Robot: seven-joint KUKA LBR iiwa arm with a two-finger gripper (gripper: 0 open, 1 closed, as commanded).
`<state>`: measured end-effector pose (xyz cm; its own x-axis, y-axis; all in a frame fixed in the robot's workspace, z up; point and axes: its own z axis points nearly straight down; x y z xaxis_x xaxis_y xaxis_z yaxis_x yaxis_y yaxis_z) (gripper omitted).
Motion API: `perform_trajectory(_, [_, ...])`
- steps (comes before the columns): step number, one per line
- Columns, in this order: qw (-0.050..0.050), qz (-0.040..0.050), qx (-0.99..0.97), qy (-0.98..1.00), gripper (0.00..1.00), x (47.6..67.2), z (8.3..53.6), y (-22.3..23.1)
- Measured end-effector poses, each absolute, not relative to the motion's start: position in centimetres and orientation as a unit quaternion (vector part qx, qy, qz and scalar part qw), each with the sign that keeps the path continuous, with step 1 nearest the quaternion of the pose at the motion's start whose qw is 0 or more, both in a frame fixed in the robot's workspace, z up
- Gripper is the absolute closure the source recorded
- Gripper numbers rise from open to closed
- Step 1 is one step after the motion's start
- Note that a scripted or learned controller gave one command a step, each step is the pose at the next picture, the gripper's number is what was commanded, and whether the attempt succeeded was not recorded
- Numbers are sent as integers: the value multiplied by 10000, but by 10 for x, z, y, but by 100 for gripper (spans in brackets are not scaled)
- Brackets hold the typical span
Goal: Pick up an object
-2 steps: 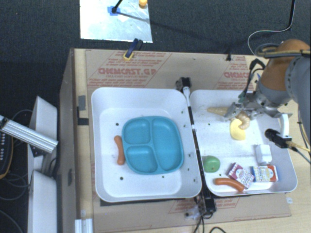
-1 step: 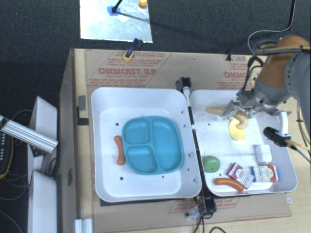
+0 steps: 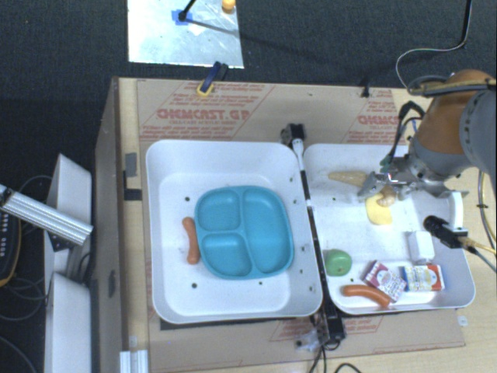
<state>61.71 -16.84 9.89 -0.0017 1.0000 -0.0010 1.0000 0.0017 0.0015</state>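
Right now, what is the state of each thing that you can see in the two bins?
Blue plate: flat in left bin, compartments bare.
Left sausage: lying beside plate.
Right sausage: lying in right bin.
Green ball: resting, untouched.
Yellow object: under the gripper.
Small cartons: lying flat.

In the right bin (image 3: 466, 282), bare floor lies at twelve o'clock; a green ball (image 3: 338, 263), sausage (image 3: 366, 292) and cartons (image 3: 404, 277) crowd six. The left bin (image 3: 167, 208) is mostly taken by a blue tray (image 3: 243, 231), with open margins around it.
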Motion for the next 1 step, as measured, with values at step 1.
perform_trajectory(1, [1, -1, 7067, 7075, 0, 604, 90, -169])
